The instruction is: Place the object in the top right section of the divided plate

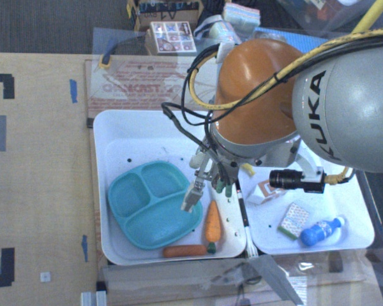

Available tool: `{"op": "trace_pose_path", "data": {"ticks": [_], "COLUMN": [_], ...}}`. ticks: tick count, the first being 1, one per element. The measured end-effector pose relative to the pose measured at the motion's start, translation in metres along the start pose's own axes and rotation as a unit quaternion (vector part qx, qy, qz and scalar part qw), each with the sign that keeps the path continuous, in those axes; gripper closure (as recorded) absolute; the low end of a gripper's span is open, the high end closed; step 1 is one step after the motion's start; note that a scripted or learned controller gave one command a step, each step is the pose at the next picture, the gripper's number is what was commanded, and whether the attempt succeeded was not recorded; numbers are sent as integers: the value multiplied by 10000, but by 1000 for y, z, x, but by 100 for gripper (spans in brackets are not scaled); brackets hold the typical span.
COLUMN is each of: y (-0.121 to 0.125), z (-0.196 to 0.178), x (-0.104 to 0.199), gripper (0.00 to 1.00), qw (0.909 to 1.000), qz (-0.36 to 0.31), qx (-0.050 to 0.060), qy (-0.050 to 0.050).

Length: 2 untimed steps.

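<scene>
Camera view: smooth teal divided plate [150, 204] lies in left white bin [105, 171], open floor above it. Gripper [195, 196] hangs over plate's right rim, finger state unclear. Orange carrot [212, 222] just right of plate, sausage [185, 250] below.

We saw a teal divided plate [150, 206] lying flat in the left white bin, in the lower middle of the frame, with two smaller sections along its upper side and one large section below. A toy carrot [212, 220] lay just right of the plate's rim, upright in the frame, green tip down. An orange sausage-shaped piece [185, 250] lay horizontally just below the plate.
</scene>
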<state>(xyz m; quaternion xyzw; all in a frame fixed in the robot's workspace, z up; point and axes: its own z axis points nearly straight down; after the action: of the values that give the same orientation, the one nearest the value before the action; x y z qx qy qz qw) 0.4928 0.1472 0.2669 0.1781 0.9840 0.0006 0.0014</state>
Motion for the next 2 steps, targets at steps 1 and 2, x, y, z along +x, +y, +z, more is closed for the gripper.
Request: {"op": "trace_pose_path", "data": {"ticks": [1,2], "y": [-48,-47], "z": [48,38], "x": [-4,-5], "gripper": [0,100], "qw": [9965,9966], "qz": [-833,-829], "qx": [5,-8], "qy": [11,-13]}}
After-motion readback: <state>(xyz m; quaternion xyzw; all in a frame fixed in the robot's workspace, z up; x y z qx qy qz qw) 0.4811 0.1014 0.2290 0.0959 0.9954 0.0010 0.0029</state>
